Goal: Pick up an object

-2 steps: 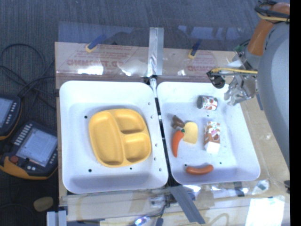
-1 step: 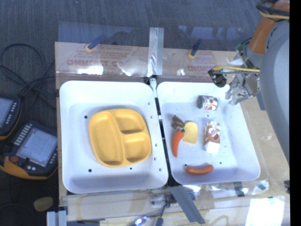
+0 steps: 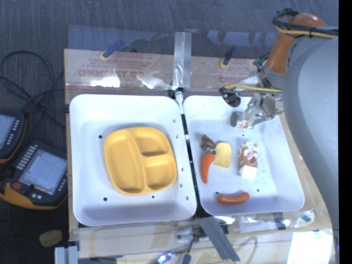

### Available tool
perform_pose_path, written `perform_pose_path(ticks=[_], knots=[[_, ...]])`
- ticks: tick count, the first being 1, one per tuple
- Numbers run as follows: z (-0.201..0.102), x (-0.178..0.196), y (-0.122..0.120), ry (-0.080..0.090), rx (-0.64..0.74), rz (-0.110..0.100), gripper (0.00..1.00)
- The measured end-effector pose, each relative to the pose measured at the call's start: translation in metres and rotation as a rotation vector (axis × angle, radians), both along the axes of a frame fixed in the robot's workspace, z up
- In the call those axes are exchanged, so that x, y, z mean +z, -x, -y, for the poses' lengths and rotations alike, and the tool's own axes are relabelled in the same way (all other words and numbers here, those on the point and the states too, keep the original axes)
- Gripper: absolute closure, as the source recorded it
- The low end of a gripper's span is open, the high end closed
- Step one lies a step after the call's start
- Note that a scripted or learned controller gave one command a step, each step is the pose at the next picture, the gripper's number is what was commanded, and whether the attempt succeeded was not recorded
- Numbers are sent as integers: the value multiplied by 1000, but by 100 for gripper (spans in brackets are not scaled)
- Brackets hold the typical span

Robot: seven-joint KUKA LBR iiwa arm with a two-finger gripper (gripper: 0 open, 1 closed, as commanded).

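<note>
Over the far right corner of the right bin (image 3: 286, 199) hangs the claw (image 3: 254, 116), a glinting metal cluster at the end of the grey arm (image 3: 316, 92) with its orange band; whether it is spread or closed cannot be told, since its tips blur into reflections, and nothing is seen between them. 5 objects lie in this bin, nearer the camera than the claw: a small brown piece (image 3: 207, 142), an orange carrot (image 3: 206, 166) just beside a pale yellow piece (image 3: 223, 155), a red-and-white carton (image 3: 248, 160), and a red sausage (image 3: 232, 198) (closest to the near wall). 1 yellow divided tray (image 3: 139, 159) sits in the left bin (image 3: 82, 202). Both bins rest on the tabletop (image 3: 132, 70).
</note>
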State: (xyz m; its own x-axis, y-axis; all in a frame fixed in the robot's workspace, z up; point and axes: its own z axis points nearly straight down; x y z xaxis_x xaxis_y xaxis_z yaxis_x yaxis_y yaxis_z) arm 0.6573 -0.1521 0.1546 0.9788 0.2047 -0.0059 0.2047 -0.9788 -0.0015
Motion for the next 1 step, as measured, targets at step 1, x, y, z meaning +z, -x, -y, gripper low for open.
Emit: perform_pose_path(ticks=[1], knots=[[-1, 8, 0, -3, 4, -3, 100]])
